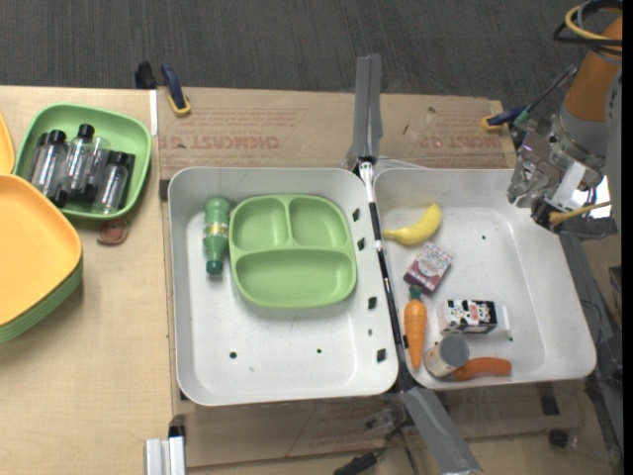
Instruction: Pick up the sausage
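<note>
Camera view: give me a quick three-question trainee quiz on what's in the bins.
1. True or false: the sausage lies in the same bin as the divided green plate.
2. Which item lies right beside the sausage? A) banana B) grey-lidded can C) green bottle
3. Fill in: the gripper is over the right bin's ____ corner, upper or lower in the picture?

Key
1. False. It lies in the right bin, near the front edge; the plate is in the left bin.
2. B.
3. Upper, well apart from the sausage.
</note>
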`<act>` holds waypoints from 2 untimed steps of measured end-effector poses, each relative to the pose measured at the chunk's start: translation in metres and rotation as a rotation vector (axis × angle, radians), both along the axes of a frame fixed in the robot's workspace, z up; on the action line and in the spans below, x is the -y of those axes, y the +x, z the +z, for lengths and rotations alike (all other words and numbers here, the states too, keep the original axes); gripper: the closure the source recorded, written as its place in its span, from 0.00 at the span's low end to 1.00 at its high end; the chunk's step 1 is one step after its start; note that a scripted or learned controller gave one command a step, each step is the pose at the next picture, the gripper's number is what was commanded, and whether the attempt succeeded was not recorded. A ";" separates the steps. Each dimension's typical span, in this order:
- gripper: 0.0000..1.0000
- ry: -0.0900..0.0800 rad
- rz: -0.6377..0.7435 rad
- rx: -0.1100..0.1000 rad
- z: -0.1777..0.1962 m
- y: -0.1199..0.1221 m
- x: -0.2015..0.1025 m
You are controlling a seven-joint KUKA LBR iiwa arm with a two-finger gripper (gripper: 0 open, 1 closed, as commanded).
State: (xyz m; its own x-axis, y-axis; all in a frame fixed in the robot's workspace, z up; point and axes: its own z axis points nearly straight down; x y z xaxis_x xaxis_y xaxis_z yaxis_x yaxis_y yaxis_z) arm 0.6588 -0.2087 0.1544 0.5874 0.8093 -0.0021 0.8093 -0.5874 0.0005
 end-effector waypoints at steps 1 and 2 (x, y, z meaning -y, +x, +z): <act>1.00 0.002 -0.178 -0.003 0.053 -0.076 -0.005; 1.00 0.001 -0.504 -0.004 0.098 -0.139 -0.019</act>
